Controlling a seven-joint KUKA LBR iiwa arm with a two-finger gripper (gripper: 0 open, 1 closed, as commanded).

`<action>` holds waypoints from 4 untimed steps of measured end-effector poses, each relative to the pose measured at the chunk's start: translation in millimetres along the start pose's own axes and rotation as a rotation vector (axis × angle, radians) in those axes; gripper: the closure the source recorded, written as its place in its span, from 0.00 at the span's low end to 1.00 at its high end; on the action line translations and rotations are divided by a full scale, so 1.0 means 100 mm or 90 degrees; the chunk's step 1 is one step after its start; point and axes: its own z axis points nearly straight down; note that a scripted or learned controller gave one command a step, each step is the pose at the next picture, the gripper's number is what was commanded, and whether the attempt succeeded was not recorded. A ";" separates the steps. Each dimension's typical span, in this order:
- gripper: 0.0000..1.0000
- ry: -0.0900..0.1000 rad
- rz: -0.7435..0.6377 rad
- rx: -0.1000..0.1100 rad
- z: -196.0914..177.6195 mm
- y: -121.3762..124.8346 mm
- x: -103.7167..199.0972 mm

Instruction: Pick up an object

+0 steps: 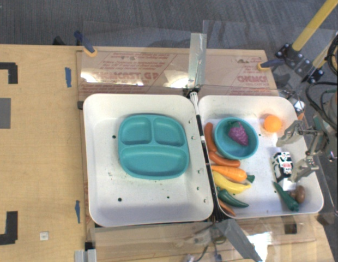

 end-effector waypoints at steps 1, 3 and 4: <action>0.00 -0.003 -0.098 0.000 1.78 -0.43 -0.13; 0.00 -0.004 -0.209 0.002 1.78 0.60 -1.46; 0.00 -0.006 -0.103 0.000 1.77 0.51 -1.10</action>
